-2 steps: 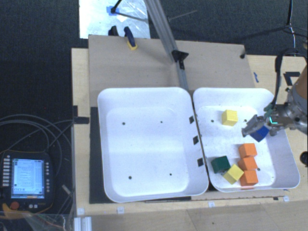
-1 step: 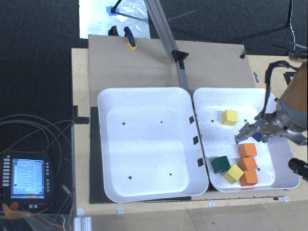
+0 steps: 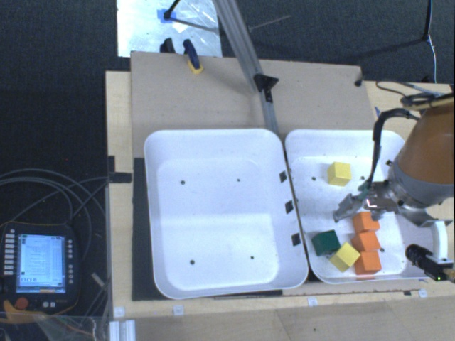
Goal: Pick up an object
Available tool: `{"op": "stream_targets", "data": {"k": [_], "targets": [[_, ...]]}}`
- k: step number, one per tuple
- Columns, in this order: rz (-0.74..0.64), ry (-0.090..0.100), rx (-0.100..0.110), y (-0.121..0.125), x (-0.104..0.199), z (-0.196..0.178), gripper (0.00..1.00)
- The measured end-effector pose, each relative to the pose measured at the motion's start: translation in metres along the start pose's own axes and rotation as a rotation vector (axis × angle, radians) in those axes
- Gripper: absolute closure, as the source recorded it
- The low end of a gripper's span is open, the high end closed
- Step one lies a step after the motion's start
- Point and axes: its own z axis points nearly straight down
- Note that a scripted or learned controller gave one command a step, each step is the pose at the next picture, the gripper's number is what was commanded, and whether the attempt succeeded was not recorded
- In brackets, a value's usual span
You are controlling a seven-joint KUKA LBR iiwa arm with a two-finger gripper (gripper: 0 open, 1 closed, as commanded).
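hand (image 3: 359, 206) low in the right bin (image 3: 313, 148), reaching from 3 o'clock; spread or pressed together, I cannot tell | step: approach, nothing held | orange block (image 3: 366, 222) just at its 5 o'clock, yellow block (image 3: 340, 172) at 11 | next: descend exactly, then close

Grey arm with orange band reaching in from the right, gripper (image 3: 353, 208) lowered, pointing left
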Motion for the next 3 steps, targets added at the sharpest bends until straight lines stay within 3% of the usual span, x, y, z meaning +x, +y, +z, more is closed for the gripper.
{"op": "stream_targets", "data": {"k": [1, 2, 3], "targets": [[0.000, 0.000, -0.001, 0.001, 0.002, 0.042, 0.00], [-0.002, -0.001, -0.008, 0.002, 0.002, 0.029, 1.00], [-0.002, -0.002, -0.011, -0.003, 0.000, -0.018, 1.00]]}}
